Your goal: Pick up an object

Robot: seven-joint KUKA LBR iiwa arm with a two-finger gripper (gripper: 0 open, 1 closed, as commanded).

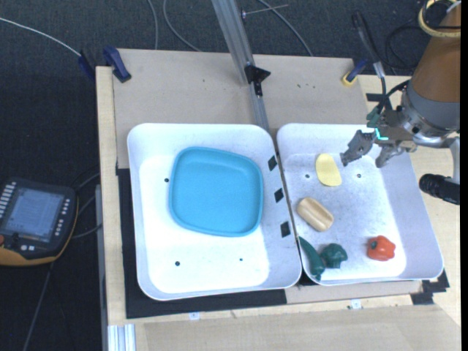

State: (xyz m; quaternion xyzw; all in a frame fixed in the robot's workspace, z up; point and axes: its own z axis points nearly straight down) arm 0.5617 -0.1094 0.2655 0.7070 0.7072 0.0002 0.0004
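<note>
Two white bins sit on a wooden bench [183, 86]; the gripper [371, 152], fingers spread and holding nothing, hovers at upper right over the right bin [409, 218], just beside a yellow object [328, 170]

arm [439, 86]: grey wrist | orange band above | black cables | dark metal fingers

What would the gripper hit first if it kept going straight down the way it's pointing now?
Probably bare floor of the right bin, just right of the yellow object. The open gripper hangs above the bin; depth is unclear, so its left finger might clip that piece.
</note>
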